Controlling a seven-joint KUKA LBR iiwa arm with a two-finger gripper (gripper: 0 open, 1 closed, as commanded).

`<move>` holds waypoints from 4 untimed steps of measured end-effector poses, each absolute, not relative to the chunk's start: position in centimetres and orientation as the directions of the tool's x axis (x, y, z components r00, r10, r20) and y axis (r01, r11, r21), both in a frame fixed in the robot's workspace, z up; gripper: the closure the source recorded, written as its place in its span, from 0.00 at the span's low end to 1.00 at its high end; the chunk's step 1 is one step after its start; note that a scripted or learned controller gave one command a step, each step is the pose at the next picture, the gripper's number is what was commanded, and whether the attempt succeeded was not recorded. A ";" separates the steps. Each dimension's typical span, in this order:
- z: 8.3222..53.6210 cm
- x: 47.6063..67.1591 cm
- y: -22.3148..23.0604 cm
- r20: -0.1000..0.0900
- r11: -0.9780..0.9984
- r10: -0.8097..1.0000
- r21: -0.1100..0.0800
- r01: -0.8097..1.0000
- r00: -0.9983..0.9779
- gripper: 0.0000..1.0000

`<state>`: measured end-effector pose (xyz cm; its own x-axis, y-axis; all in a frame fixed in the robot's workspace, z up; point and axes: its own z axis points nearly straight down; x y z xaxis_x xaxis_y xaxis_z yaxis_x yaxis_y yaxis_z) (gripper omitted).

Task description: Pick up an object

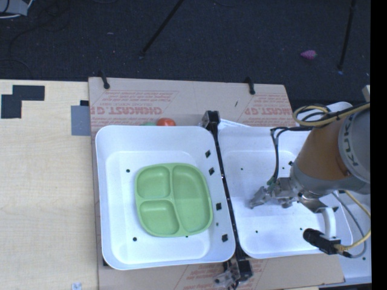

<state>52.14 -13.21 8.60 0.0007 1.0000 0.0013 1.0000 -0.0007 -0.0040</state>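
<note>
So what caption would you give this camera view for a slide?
Gripper low over the view's right bin; green divided plate lies in the left bin.

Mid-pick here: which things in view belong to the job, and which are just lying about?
Job:
gripper, over the right bin
green divided plate, in the left bin

Lying about:
small red thing, behind the left bin
purple scrap, on the dark floor
cardboard sheet, under the bins
</note>
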 end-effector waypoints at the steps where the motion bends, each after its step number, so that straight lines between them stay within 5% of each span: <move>1: 9.9 52.2 -13.3 0.001 -0.006 1.000 -0.001 1.000 0.006 1.00; 4: 21.1 53.0 -13.8 0.000 0.001 1.000 0.000 1.000 -0.001 1.00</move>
